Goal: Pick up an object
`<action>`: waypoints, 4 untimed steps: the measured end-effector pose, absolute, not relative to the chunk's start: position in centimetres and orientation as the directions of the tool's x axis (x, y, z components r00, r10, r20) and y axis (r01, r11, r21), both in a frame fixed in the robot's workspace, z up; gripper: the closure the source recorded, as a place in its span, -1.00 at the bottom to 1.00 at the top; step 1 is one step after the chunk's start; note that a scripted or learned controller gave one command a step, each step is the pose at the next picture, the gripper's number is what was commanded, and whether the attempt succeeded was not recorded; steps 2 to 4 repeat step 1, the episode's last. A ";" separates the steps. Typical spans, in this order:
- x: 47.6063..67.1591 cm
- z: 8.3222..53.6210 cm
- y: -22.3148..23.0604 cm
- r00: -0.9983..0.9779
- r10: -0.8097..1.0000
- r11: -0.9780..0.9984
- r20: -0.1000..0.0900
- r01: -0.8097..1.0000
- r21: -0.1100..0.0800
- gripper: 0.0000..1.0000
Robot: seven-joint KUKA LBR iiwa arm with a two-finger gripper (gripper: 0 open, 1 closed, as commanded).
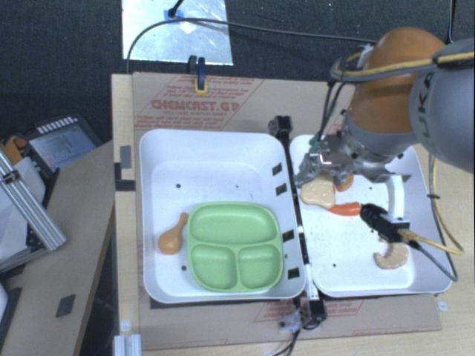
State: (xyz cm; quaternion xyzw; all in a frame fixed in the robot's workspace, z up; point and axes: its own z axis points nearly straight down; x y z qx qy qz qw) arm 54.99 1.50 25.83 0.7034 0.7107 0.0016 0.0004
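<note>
Orange-banded arm hangs its pincer over the right bin's far left corner, just above a tan slice and orange carrot; its grip state cannot be told.

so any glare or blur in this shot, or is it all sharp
In the camera view, the foil sheet behind the bench glares brightly; both white bins are evenly lit with soft shadows; the green tray and orange carrot read sharp; the tool looks slightly smeared and sits in the arm's shadow.
</note>
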 end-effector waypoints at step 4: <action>56.3 25.8 6.2 -0.009 1.000 0.009 0.002 1.000 0.002 1.00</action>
